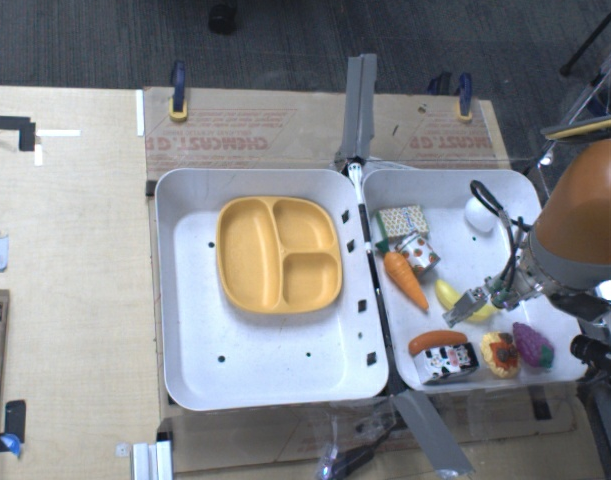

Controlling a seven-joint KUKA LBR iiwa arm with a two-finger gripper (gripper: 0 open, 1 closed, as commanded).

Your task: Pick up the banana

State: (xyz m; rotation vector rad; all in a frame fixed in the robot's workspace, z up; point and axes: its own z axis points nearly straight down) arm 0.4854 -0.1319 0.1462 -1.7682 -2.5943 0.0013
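Nearest the camera, along the front wall of the right bin (pixel 541 196), lay a red sausage (pixel 437 342) above a black-and-white carton (pixel 448 362), then a yellow-red fruit (pixel 501 355) and a purple bunch of grapes (pixel 532 345). Just behind them the banana (pixel 451 297) rested on the bin floor, right of the carrot (pixel 406 280). The gripper (pixel 472 307) had its jaws low over the banana's right end; whether they were open or closed on it could not be told, since the metal hid the contact. The fruit did not look lifted, so the pick seemed unfinished: the grasp and the raise were still to be proven. Room was tight. The carrot sat just left of the banana, the sausage just in front, a checked box (pixel 402 221) behind the carrot. Straight up looked like the free way out. Left of the banana, past the bin walls, the left bin (pixel 175 298) held a yellow divided plate (pixel 279 253).
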